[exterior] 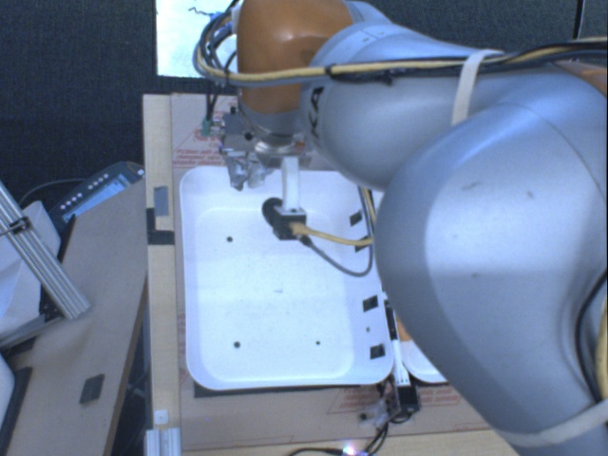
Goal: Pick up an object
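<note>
One grey arm [475, 207] is the largest item you see; it rises to the right of the gripper [261, 169] and in front of it, and it hides most of the bench [161, 283] on that side. Its orange band [285, 27] sits directly above the gripper.

Next in size is the left bin [275, 350]. The gripper hangs over this bin's far edge, so nearly all of the white floor extends from the gripper toward the near side of the bench. The right bin [423, 369] shows as a narrow white strip well to the right of the gripper and nearer the camera, with the rest behind the arm.

You cannot tell whether the gripper is spread or pressed together, as its tip is small and blurred. A black block [281, 220] hangs just below the gripper, close above the bin floor, and a yellow cable [332, 240] runs from it to the right.

You cannot tell where the object to pick lies. Below the gripper, the left bin floor carries a few small dark dots [230, 240].
</note>
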### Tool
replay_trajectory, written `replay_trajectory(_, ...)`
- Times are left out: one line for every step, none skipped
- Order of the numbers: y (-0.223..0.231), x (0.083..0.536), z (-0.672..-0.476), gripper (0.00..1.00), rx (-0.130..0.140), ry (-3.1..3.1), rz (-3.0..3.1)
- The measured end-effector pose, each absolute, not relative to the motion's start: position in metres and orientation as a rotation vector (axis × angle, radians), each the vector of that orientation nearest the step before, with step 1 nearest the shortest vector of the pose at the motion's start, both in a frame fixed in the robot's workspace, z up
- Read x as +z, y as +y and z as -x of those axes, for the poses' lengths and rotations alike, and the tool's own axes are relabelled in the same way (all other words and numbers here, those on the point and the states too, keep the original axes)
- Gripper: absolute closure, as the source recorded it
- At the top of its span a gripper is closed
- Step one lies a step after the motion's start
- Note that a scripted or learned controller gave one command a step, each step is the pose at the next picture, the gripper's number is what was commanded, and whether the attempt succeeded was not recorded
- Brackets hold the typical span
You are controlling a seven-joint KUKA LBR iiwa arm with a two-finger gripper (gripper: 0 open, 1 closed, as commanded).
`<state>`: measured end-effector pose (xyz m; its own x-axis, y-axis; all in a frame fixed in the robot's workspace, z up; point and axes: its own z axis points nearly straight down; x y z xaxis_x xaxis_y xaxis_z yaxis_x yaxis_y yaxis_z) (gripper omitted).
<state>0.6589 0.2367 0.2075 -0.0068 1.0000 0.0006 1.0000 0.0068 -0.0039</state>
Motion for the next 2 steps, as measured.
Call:
replay_trajectory(0.234, 0.154, -0.668, 1.00, 0.003, -2.226, 2.216)
replay_trajectory(0.234, 0.111, -0.668, 1.00, 0.001, -2.227, 2.215)
